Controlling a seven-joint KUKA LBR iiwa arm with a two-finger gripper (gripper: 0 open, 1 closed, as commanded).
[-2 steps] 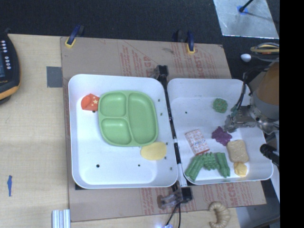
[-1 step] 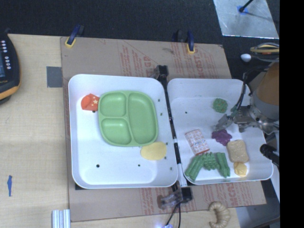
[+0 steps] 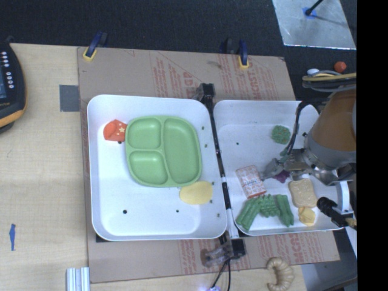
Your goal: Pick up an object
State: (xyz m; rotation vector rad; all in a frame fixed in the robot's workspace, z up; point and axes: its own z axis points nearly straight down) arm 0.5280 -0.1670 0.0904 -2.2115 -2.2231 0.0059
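My gripper (image 3: pixel 274 168) hangs low over the middle of the right bin (image 3: pixel 242 117), reaching in from the right. A small purple object (image 3: pixel 281 176) lies just under and beside it; whether they touch is unclear. A pink-and-white packet (image 3: pixel 250 181) lies just left of the gripper. Below are a bundle of green beans (image 3: pixel 265 209), a tan cracker (image 3: pixel 302 193) and a yellow piece (image 3: pixel 308 216). A green leafy piece (image 3: pixel 280 133) sits at the bin's back.
The left bin (image 3: pixel 106 211) holds a green divided plate (image 3: pixel 163 150), a red object (image 3: pixel 114 130) at its left and a yellow piece (image 3: pixel 196 193) at its lower right. The grey arm (image 3: pixel 333 132) covers the right bin's right side.
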